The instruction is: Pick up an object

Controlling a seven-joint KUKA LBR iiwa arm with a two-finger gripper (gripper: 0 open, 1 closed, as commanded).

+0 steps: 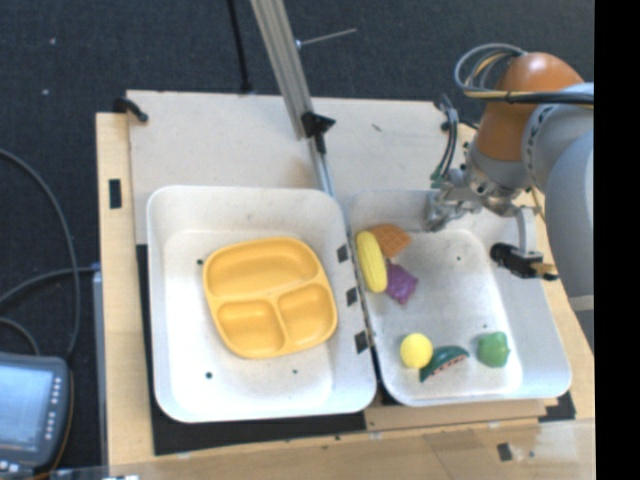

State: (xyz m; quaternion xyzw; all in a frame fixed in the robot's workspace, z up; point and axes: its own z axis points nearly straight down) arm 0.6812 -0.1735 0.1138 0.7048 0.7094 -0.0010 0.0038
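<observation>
In the right bin (465, 278) lie a yellow corn cob (371, 260), an orange piece (393, 237) beside it and a purple piece (402, 284) just below. Nearer the front sit a yellow lemon (416, 349), a dark green slice with a red edge (444, 362) and a green ball (492, 348). My gripper (441, 214) hangs over the bin's back edge, right of the orange piece and apart from it. Nothing shows between it and the bin floor.
The left bin (180, 368) holds a yellow divided tray (270, 296). A slanted metal pole (285, 58) rises behind the bins, ending at the ridge between them. The arm (540, 138) fills the back right corner.
</observation>
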